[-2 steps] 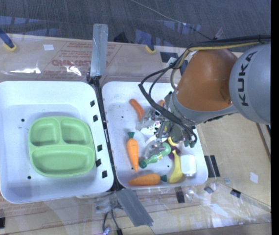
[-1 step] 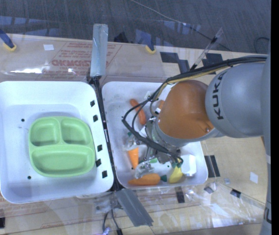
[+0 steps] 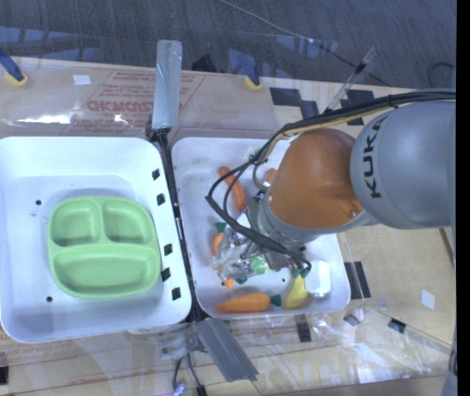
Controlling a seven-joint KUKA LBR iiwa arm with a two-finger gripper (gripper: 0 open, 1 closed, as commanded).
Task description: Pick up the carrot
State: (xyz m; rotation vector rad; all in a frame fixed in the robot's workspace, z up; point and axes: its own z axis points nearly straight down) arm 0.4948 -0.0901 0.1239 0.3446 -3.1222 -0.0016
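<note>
Arm: the grey arm point(image 3: 404, 167) with its orange band point(image 3: 313, 180) reached in from the right and hung over the middle of the right bin, hiding much of its floor.
Gripper: the gripper point(image 3: 247, 254) sat low in the right bin among cables and small items; whether it was open or closed could not be told.
Carrot: a carrot point(image 3: 243, 304) lay on its side near the front wall of the right bin, apart from the gripper and below it in the view.
Other orange pieces: another orange piece point(image 3: 235, 190) lay near the back left of the same bin, and a small one point(image 3: 218, 242) lay just left of the gripper.
Yellow item: a yellow item point(image 3: 298, 290) rested just right of the carrot, beside a white block point(image 3: 320, 277).
Right bin: the right bin point(image 3: 187, 221) was crowded; open floor showed mainly along its left wall.
Left bin: the left bin point(image 3: 12, 221) held a green divided plate point(image 3: 103, 247) near its middle, with bare white floor all round it.
Divider: a dark strip point(image 3: 171, 221) ran between the two bins, which stood touching side by side.
Bench: the bench point(image 3: 400, 304) was pale wood-coloured under clear plastic sheeting.
Room: dark floor point(image 3: 70, 7) lay beyond the back edge of the bench.
</note>
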